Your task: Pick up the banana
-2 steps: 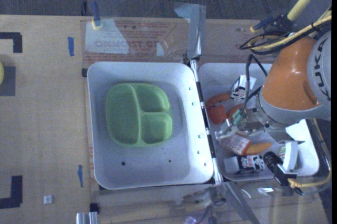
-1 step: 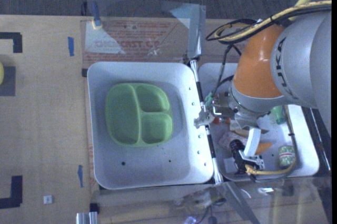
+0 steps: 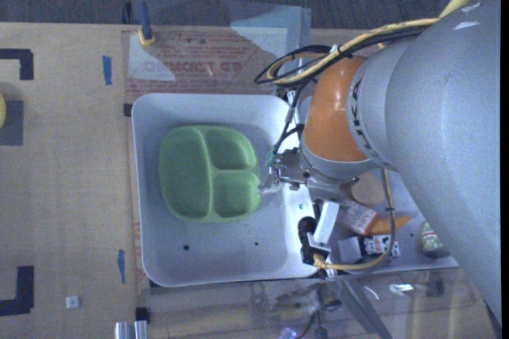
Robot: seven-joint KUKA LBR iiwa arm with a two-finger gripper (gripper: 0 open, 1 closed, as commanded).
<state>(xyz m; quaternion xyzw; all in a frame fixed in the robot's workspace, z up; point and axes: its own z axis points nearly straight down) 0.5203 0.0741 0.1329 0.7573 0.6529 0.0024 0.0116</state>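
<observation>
Clearly, the grey arm [image 3: 445,130] is reached in across the right bin [image 3: 409,254], presumably because the banana is sought there; most of that bin is covered by it. The left bin [image 3: 199,258] is set on the tabletop [image 3: 64,210] and is occupied by a green divided plate [image 3: 208,172], laid flat. The hand [image 3: 278,172] is held low near the wall between the bins, just beside the plate rim. Whether it is released or clenched cannot be told, and nothing is seen grasped. The banana cannot be made out. A pale rounded thing [image 3: 368,191] is glimpsed under the wrist, unidentified. An orange packet [image 3: 367,220] and a small green item [image 3: 430,238] are partly hidden.
</observation>
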